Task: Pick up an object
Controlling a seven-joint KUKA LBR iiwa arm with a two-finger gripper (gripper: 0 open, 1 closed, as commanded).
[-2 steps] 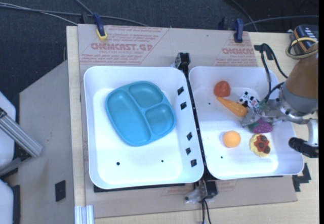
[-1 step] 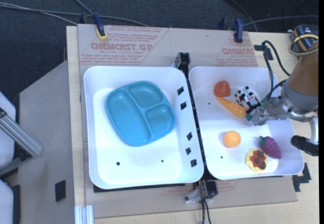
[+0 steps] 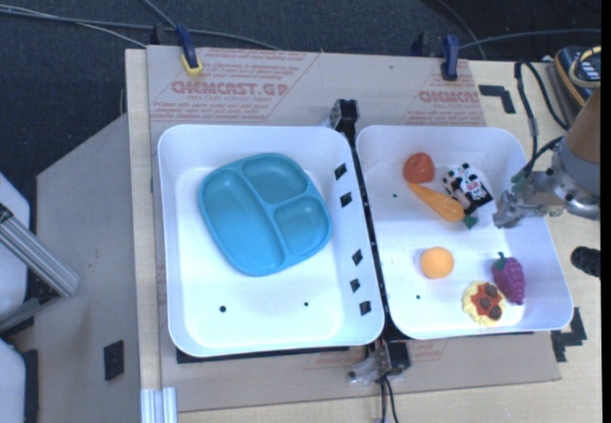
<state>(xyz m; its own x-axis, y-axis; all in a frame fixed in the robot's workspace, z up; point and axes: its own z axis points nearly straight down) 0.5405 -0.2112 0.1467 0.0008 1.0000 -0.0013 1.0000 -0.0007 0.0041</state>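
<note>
While the gripper hovers over the right bin, its grip state unclear, cow toy just beside, carrot nearby

Two white bins sit side by side on the bench. The left bin holds a blue divided plate, tilted slightly. The right bin holds a red tomato, a carrot just below it, a black-and-white cow toy touching the carrot's right end, an orange, purple grapes and a small pizza slice just beside the grapes. The arm reaches in from the right; its gripper hangs at the right bin's right side, near the cow toy. Clamps pin the board at the far edge.
</note>
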